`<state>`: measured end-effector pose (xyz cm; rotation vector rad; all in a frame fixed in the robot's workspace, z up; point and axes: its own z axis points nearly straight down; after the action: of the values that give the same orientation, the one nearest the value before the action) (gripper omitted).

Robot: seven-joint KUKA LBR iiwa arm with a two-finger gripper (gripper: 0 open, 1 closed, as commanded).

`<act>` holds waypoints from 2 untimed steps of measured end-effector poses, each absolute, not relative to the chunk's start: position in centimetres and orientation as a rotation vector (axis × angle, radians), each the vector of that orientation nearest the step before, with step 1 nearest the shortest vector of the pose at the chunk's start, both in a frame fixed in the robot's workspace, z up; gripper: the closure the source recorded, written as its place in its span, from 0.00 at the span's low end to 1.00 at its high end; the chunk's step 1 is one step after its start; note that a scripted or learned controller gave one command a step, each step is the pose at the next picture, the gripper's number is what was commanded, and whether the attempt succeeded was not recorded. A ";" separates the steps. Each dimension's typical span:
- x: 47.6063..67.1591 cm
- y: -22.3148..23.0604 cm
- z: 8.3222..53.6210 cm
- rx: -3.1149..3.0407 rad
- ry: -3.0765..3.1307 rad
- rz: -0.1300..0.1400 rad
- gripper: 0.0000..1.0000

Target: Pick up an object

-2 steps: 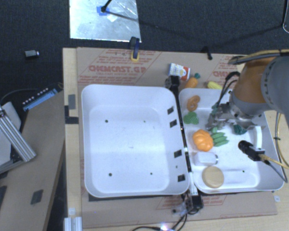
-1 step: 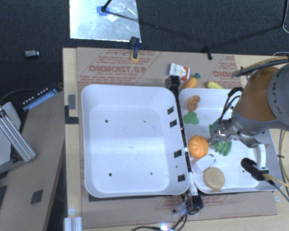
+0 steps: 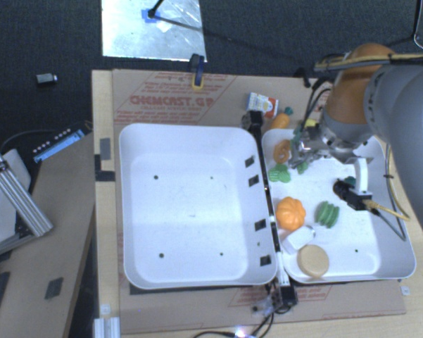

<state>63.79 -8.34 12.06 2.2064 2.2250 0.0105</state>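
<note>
The bench (image 3: 70, 210) carries a brown cardboard sheet (image 3: 169, 94) printed with red lettering. On the cardboard sit 2 shallow white bins side by side, touching along black clips: the left bin (image 3: 137, 210) and the right bin (image 3: 390, 259). A yellow and blue clamp (image 3: 197, 72) grips the cardboard's far edge.

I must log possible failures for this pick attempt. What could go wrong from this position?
1. The hand is low at the right bin's crowded far-left corner; an orange piece and green pieces lie close together, so it may pinch two or push them apart.
2. Working so near the bin wall, it may strike the rim.
</note>
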 end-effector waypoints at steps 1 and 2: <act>64.0 -12.4 23.3 2.214 2.214 0.009 1.00; 67.1 -10.4 31.8 2.207 2.223 0.010 1.00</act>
<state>67.08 -10.41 31.83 2.2075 2.2231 0.0097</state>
